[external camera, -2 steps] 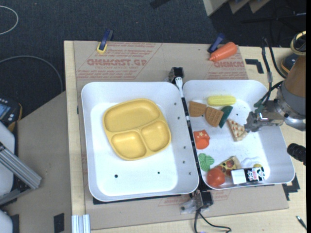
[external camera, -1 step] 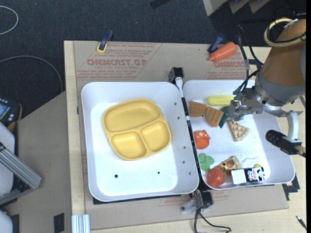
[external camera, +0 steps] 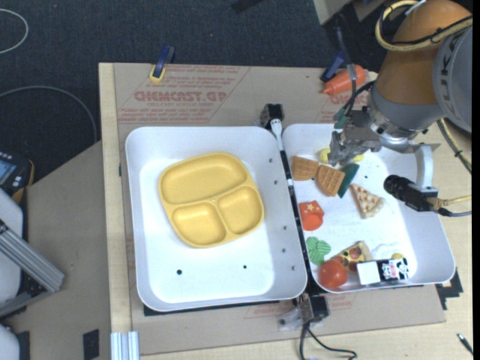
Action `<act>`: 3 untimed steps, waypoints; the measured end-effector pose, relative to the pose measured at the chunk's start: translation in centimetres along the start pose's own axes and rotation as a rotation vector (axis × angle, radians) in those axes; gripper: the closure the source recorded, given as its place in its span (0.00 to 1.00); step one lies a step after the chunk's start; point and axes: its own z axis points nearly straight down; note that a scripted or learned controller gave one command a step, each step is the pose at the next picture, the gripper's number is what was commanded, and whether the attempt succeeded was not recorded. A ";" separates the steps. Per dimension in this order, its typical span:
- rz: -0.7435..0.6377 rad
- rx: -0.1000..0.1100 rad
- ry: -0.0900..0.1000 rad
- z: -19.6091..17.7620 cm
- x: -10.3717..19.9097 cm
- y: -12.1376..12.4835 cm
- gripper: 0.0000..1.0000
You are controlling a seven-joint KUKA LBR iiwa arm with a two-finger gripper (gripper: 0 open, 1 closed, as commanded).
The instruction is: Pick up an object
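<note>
Tool (external camera: 341, 150) low over right bin's (external camera: 439, 238) far end, just above waffle piece (external camera: 330, 179) and toast (external camera: 304, 169); grip state impossible to tell. Risk judged: crowded pieces touching there, so likely nudged aside or 2 caught, then dropped.

The grey arm (external camera: 420, 66) reaches in from the right, gripper (external camera: 342, 153) pointing straight down.

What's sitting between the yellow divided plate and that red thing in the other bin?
In the camera view, between the yellow plate and the red piece lie bare white bin floor, then the two bins' touching rims with a dark strip along them.
</note>
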 end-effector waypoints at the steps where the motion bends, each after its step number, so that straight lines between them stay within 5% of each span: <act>1: 0.001 0.000 0.000 -0.8 3.7 4.1 1.00; 2: 0.001 0.001 0.000 -0.3 7.8 6.7 1.00; 3: 0.005 0.005 -0.002 1.4 7.3 7.6 1.00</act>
